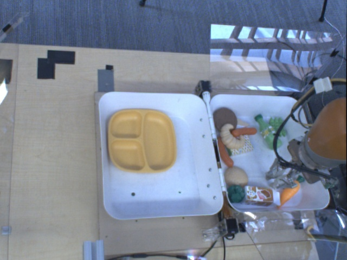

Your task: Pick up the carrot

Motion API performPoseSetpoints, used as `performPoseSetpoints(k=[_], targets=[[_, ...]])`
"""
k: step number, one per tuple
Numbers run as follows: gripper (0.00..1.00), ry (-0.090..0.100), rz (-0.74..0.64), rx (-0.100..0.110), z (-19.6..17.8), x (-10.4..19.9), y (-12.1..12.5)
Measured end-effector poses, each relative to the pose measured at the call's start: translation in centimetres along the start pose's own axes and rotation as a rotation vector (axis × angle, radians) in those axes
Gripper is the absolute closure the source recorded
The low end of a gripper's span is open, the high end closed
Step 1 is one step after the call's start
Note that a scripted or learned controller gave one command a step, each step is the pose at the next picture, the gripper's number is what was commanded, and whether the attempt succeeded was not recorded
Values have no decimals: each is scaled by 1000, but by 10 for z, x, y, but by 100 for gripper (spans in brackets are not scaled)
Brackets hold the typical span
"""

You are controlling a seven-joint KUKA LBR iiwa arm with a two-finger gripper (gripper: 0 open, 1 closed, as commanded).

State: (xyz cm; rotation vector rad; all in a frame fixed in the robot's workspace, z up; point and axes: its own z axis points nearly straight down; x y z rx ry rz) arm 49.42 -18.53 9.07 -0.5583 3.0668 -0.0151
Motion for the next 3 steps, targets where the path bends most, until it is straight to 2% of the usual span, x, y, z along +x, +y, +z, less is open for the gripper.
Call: performPoseSetpoints(k=[1, 2, 3], targets=[[0, -2, -440, -5, 0, -10, -3], [0, -11, -778, -8, 1, -4, -16], [0, -5, -1467, -8, 1, 7, -17]])
